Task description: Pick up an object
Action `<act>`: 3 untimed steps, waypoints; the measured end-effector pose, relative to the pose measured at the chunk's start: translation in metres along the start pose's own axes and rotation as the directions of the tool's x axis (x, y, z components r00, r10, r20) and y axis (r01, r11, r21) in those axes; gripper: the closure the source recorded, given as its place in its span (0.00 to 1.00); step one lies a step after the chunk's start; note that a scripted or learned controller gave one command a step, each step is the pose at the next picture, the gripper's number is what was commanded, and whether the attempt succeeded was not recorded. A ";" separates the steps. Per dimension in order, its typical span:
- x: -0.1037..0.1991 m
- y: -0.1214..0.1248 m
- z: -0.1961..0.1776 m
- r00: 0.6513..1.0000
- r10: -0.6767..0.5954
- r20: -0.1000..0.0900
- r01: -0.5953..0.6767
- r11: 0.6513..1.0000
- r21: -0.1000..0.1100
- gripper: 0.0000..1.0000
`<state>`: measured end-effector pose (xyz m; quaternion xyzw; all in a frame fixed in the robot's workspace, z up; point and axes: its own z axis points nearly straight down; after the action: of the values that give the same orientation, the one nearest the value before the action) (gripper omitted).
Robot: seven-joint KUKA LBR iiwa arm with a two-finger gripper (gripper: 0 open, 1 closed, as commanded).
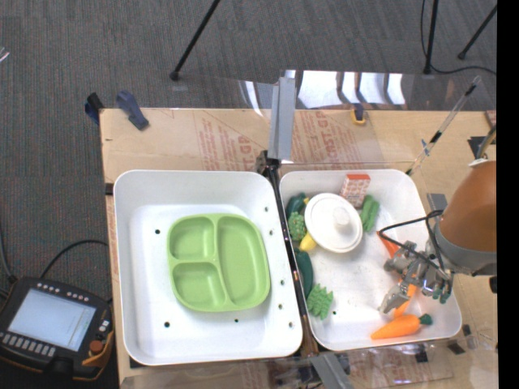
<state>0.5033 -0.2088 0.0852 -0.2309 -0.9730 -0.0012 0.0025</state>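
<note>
- Seemingly, the fingers [400, 297] are lowered into the right bin [349, 335], spread apart, tips just above the toy carrot [397, 326]; nothing is seen pinched between them.
- Nearby, a white lidded bowl [333, 222] is seen.
- No object is judged lifted yet; closing and raising remain.
- A green divided plate [218, 262] lies in the left bin [138, 331].

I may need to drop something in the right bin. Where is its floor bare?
Bare floor lies mid-bin, bordered by the white lidded bowl above, the green leafy toy left, and the pincer and carrot right. The top and left edges of the right bin are crowded with toy vegetables.
</note>
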 end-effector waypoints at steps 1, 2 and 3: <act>-0.076 0.073 -0.001 0.999 -0.044 0.005 0.044 0.999 -0.001 0.00; 0.023 -0.003 0.000 0.993 0.120 0.002 -0.120 0.993 0.001 0.00; 0.023 -0.003 -0.007 0.993 0.119 -0.002 -0.119 0.993 0.000 1.00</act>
<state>0.4813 -0.2010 0.0926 -0.2887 -0.9574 -0.0011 0.0035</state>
